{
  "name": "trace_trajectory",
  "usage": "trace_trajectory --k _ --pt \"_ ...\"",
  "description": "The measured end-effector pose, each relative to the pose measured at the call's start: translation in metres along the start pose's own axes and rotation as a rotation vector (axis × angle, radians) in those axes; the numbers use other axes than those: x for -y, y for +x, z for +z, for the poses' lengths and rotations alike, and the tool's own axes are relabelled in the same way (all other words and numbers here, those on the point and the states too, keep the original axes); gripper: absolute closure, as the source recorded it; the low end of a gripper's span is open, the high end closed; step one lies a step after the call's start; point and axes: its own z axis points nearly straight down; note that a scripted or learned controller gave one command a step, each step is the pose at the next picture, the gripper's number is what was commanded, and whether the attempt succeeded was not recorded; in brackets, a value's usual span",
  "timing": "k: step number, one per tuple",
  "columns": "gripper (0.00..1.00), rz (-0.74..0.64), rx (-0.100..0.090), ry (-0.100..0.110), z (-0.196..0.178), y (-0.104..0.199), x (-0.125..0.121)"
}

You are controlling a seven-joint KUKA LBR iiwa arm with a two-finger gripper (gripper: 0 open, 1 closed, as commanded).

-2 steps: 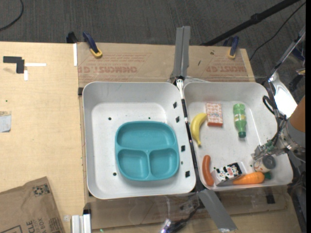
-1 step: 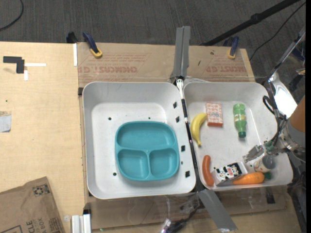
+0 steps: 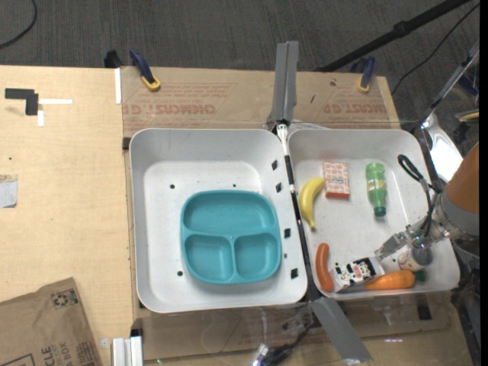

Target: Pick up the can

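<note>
Dark grey carpet runs behind the worktop [image 3: 61,204], whose left part is bare pale wood with a black L-shaped mark [image 3: 23,97] and a strip of white tape [image 3: 55,101]. At the lower left corner lies a brown paper bag [image 3: 42,326] printed with a recycling sign and letters cut off by the edge. Cardboard [image 3: 206,101] lies under the bins, held by a blue clamp [image 3: 145,71] at each end. Its red print is upside down and seems to read "CHEMCAST GP".

The left bin [image 3: 149,204] holds a teal divided plate [image 3: 230,236], with bare white floor around it on all sides. A grey bar [image 3: 285,82] comes down to where the two bins meet.

The right bin [image 3: 351,139] is more crowded. A banana [image 3: 308,199] lies near its left wall, a small red-and-white box [image 3: 336,180] just beside it, and a green bottle [image 3: 375,189] further right. Along the near wall lie a red sausage-like thing [image 3: 323,266], then the can [image 3: 355,271], on its side with a black-and-white label too small to read, and a carrot [image 3: 390,281] touching it. The gripper [image 3: 406,248] hangs low in the bin's right near corner, just above and right of the can and apart from it. Whether it is open or closed cannot be told.
</note>
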Motion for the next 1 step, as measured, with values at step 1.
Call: trace_trajectory --k 1 --pt "0.00 0.022 0.000 0.000 0.0039 -0.0132 0.0050"
